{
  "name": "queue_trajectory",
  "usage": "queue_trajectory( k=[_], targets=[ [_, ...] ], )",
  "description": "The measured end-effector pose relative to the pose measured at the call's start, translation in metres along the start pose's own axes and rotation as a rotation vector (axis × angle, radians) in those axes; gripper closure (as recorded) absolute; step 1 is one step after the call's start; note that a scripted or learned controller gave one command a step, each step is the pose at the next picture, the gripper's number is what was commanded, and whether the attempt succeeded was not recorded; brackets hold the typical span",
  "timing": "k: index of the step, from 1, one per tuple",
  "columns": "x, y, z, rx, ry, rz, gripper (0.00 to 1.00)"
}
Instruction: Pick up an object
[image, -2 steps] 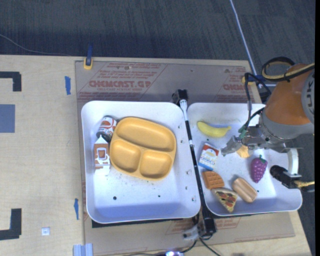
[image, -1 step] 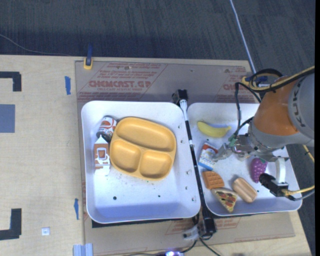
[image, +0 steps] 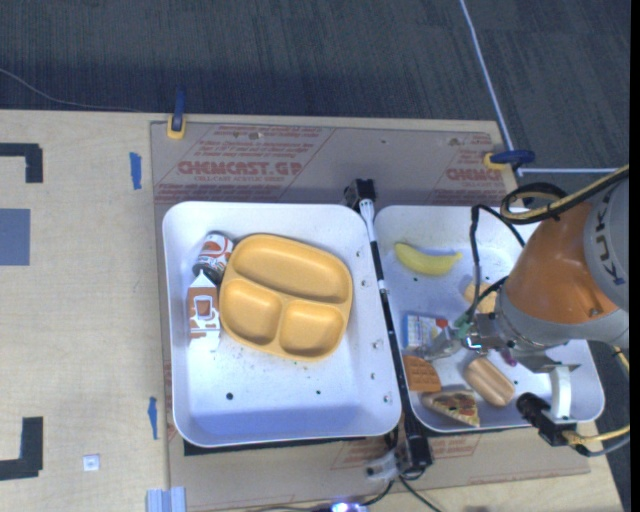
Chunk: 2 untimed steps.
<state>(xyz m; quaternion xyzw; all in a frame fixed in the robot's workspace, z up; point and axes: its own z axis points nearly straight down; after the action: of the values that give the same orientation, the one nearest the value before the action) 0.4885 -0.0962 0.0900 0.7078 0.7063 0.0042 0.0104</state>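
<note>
At the near edge of the right bin (image: 590, 400) a pizza slice (image: 452, 405) and hot dog bun (image: 488, 381) are lying beside a waffle (image: 422, 374). The gripper (image: 452, 340) is hovering low over these, and whether it is parted or closed I cannot tell. This looks like the approach; next it needs a clean descent. Farther back a banana (image: 427, 259) is lying untouched

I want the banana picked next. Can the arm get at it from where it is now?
Probably yes. The banana lies alone near the far wall of the right bin, nothing on top or touching it. The gripper hangs over the toy food nearer the front.
</note>
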Motion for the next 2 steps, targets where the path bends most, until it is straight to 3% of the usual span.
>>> queue_trajectory(
  k=[1,2],
  targets=[
    [-0.004,0.002,-0.011,-0.008,-0.009,0.004,1.00],
    [0.041,-0.007,-0.095,0.019,0.009,-0.003,1.00]
  ],
)
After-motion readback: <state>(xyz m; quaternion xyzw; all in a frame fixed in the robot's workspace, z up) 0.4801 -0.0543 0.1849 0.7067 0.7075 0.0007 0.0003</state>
